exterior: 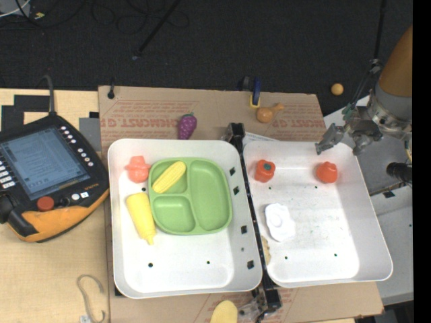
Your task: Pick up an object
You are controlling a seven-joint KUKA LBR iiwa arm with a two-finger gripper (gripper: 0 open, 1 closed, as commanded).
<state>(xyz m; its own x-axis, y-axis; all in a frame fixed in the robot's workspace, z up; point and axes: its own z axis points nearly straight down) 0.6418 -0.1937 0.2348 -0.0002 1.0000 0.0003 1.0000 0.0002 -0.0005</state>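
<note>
2 white bins sit side by side on the desk (40, 274). Left bin (175, 274) carries a green divided plate (192, 197) with a corn piece (168, 175), plus a yellow item (141, 215) and a pink item (137, 169). Right bin (337, 247) carries 2 orange-red objects and a white piece (279, 221). Jaws (343, 138) hover at the right bin's far right rim, spread apart, gripping nothing. Nearest candidate: orange-red object (326, 172), lying just below and slightly left of the jaws, roundish, no clear long axis. Second one (264, 170) lies well left.
</note>
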